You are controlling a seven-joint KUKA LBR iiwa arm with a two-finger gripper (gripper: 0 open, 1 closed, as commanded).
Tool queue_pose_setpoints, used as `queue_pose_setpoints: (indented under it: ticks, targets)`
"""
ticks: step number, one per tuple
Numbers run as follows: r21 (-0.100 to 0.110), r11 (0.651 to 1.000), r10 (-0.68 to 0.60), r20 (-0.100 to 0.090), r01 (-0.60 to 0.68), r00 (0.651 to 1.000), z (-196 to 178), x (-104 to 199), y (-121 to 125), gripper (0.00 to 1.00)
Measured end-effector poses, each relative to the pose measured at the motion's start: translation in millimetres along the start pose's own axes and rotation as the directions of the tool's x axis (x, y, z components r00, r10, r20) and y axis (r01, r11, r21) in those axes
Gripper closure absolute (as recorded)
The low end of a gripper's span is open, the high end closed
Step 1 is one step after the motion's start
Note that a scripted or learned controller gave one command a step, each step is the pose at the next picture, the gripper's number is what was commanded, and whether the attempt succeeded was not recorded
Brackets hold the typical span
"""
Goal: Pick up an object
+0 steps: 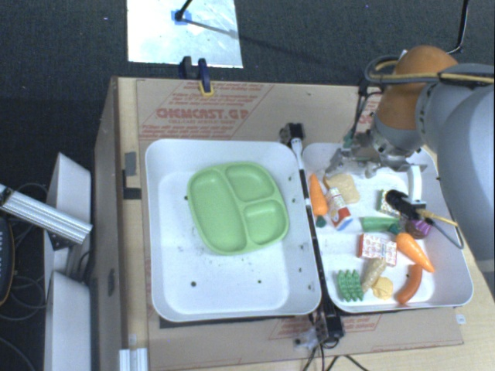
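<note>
Left bin (166, 284): green divided plate (238, 207) at centre. Right bin (456, 280): gripper (358, 161) low over the far edge, grip state cannot be told. Carrot (318, 195) along the left edge; green block (349, 285) near corner.

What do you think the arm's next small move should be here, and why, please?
Probably a short descent onto the tan cracker-like piece in the right bin. The gripper sits over that bin's far end, just above that piece, with nothing visibly between its fingers. The other toys lie nearer the camera, and the green divided plate sits in the left bin.
</note>
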State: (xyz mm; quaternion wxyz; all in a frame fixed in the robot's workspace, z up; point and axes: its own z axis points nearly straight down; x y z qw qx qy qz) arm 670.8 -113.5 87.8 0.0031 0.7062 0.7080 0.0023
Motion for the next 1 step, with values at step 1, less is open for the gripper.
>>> queue_pose_setpoints:
  ticks: [1]
  targets:
    - [-0.001, 1.0, 0.001, 0.0, -0.001, 1.0, -0.1, -18.1, -0.1, 0.0]
